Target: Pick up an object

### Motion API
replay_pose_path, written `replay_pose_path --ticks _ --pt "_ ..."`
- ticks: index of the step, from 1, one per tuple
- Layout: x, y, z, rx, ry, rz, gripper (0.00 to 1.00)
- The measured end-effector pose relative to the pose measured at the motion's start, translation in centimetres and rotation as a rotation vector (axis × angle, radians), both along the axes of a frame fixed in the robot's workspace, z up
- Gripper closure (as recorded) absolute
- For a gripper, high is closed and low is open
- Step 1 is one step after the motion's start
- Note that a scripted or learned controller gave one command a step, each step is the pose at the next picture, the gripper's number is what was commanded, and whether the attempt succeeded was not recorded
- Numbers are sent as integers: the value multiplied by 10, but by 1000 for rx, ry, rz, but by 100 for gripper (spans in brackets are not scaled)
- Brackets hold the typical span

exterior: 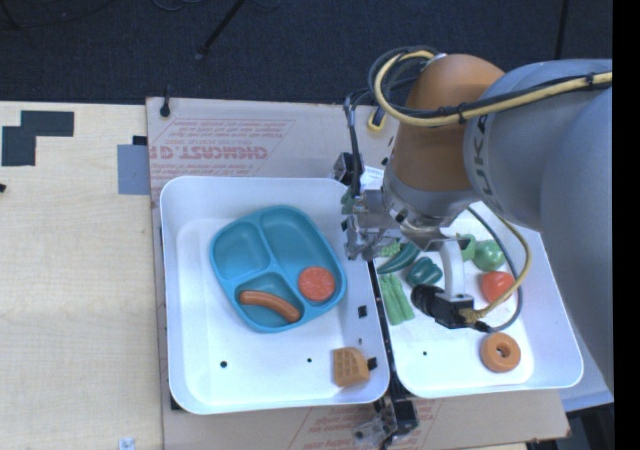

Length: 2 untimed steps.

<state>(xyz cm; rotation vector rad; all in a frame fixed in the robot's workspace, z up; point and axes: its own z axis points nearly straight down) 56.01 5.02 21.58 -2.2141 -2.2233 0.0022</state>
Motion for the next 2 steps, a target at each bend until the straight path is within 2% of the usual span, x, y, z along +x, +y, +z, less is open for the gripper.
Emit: replay_pose_path --ticks 1,2 --pt "20 42 19 0 -2 -1 100" --pt "31 47 3 -3 0 1 100"
